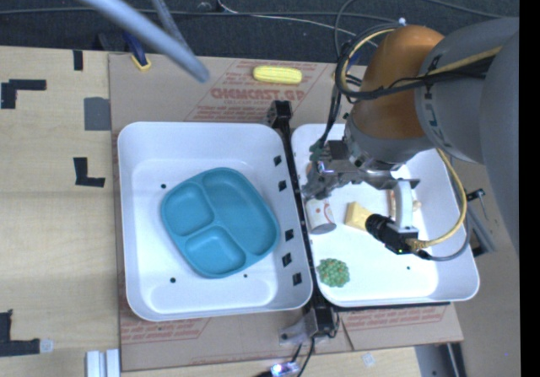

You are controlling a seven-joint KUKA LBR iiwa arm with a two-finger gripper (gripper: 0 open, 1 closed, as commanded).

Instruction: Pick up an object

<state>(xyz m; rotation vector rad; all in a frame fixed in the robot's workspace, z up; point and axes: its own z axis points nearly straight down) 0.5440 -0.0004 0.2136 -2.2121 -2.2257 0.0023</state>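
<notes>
My gripper (319,188) hangs low over the left part of the right bin (447,282). Right below it lies a small white cylinder with a red band (321,216), close to the fingertips. A yellow wedge-shaped piece (357,215) lies just right of that cylinder. A green knobbly ball (333,271) sits nearer the front of the same bin. A white and brown object (403,201) lies to the right, partly behind the wrist hardware.
The left bin (139,148) holds a blue divided plate (219,221). A yellow corn-like object (277,75) lies on the cardboard behind the bins. The arm's bulk covers the back of the right bin.
</notes>
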